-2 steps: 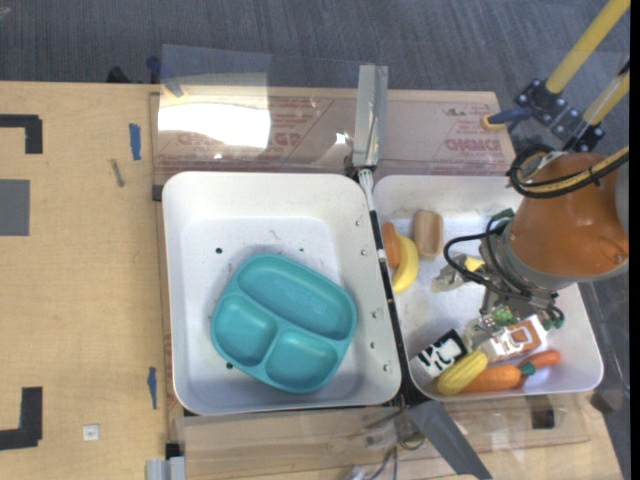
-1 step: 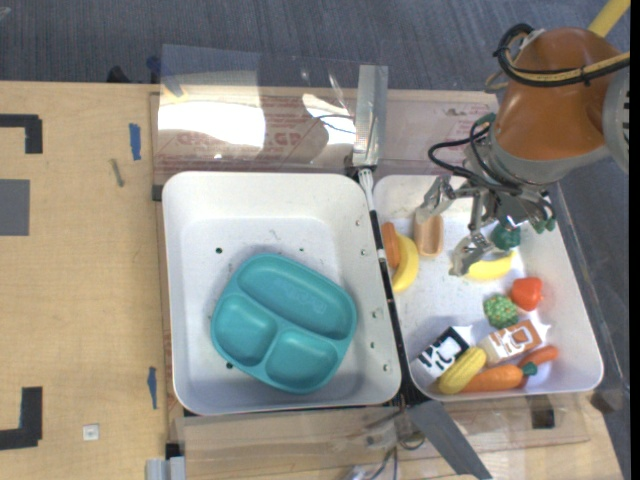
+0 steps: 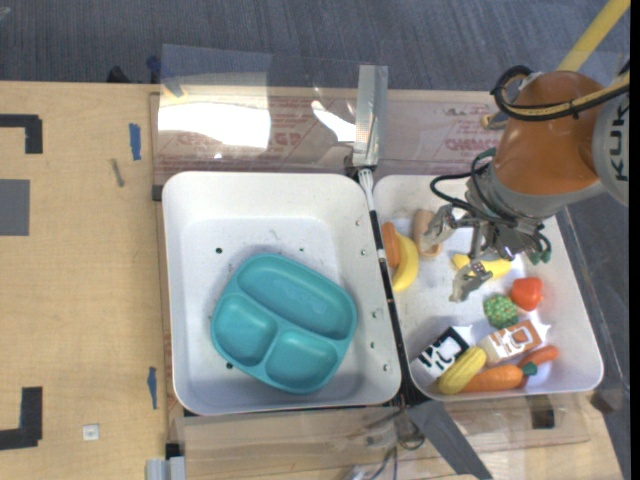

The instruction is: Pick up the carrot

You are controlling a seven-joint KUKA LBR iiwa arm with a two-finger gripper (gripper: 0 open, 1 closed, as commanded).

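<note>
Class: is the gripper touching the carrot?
Apart. In the camera view, the gripper hangs near the bin's middle, while the carrot lies by the near wall, with other toys between.

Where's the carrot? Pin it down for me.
The carrot lies at the near edge of the right bin, beside the corn cob and below the small carton.

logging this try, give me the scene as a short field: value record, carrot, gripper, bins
carrot: lying near the front wall of the right bin, beside a yellow corn toy
gripper: hovering over the right bin's middle, apart from the carrot
left bin: holds a teal divided plate
carrot picked up: not yet
</note>
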